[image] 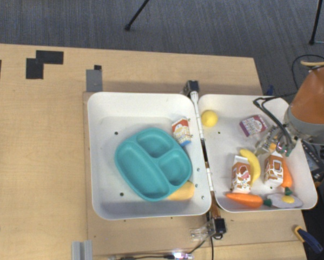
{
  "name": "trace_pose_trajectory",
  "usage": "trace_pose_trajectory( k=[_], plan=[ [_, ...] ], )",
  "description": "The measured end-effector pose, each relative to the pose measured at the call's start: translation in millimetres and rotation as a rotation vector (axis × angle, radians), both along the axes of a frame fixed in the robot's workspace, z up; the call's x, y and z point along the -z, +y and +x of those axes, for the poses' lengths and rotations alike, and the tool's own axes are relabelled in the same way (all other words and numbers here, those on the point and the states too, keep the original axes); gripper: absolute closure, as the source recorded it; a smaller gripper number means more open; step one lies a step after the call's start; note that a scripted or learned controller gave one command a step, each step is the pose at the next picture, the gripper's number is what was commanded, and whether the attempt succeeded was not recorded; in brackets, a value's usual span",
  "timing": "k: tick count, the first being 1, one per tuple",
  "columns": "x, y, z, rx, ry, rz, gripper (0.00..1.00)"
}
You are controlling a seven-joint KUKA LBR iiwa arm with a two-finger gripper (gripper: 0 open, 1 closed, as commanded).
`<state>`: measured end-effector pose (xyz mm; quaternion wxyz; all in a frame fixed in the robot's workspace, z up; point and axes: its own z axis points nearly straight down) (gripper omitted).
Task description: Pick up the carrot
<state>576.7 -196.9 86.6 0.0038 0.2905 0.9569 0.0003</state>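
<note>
The carrot (244,200) lies on its side along the near wall of the right bin (224,145), orange body tapering toward the left and a small green stub (268,202) at its right end. From where I stand it looks like a moulded plastic toy: light, stiff and smooth, so I'd guess it is a bit slippery and prone to roll or squirt out of a pinch. The thicker middle, taken across its width, seems the safest hold, though the bin wall sits just beside it and a little printed carton (240,176) stands touching or nearly touching it behind. A curved yellow banana (252,164) leans by that carton, a second carton (274,170) stands further right, and a purple packet (252,125) and a yellow ball (209,118) lie toward the far side. The hand (276,143) hangs over the right bin, above the second carton and apart from the carrot; whether it is apart or together I cannot tell. The left bin (105,145) holds a glossy teal divided plate (152,163), on the pale wooden counter (37,161).
</note>
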Motion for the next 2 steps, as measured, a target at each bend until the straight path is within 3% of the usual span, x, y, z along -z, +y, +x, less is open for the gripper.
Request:
trace_pose_trajectory(
  k=[1,2],
  plan=[
    [-0.4,-9.4,-13.8,-0.217,-0.001,-0.002,1.00],
    [0.5,-9.0,-14.3,-0.216,0.001,-0.001,0.00]
  ],
)
